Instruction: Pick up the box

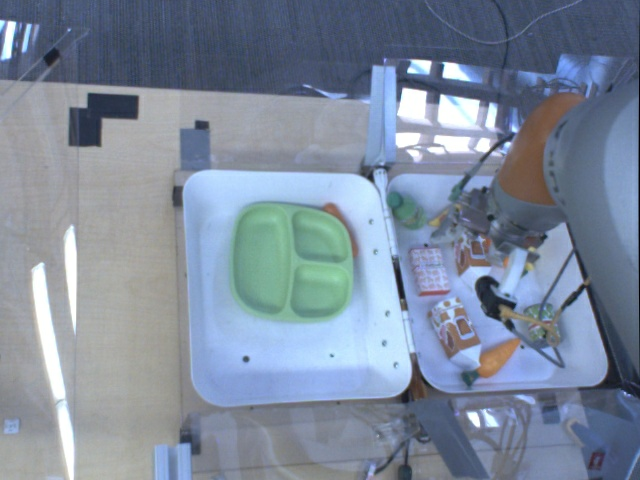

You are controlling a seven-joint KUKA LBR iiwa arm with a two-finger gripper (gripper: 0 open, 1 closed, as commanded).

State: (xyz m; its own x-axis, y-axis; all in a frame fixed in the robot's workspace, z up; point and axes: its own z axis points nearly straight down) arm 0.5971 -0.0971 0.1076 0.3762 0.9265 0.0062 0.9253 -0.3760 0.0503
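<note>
We see two white bins side by side on the pale wooden counter point(100, 288). The left bin point(205, 308) sits at the middle of the frame and holds a green divided plate point(292, 261). A small orange thing point(331, 210) peeks out from behind the plate's upper right edge; we cannot tell what it is.

The right bin point(582, 360) holds the rest. A flat red-and-white box point(428, 270) lies near its left wall, about halfway down. Below it and slightly to the right, an orange-and-white carton point(455, 328) lies at a tilt. Just beside the carton's lower right end is a carrot point(498, 357), near the bin's bottom edge. A small green thing point(404, 208) rests in the bin's upper left corner.

The grey arm point(600, 158), with its orange band point(530, 163), comes in from the right of the frame, over the upper part of the right bin. The tool point(470, 230) hangs low there, right above a second small orange-and-white box point(474, 254), which lies just to the right of the red-and-white box. From this slant we cannot tell whether the tool is open or closed, nor whether it touches that box.
</note>
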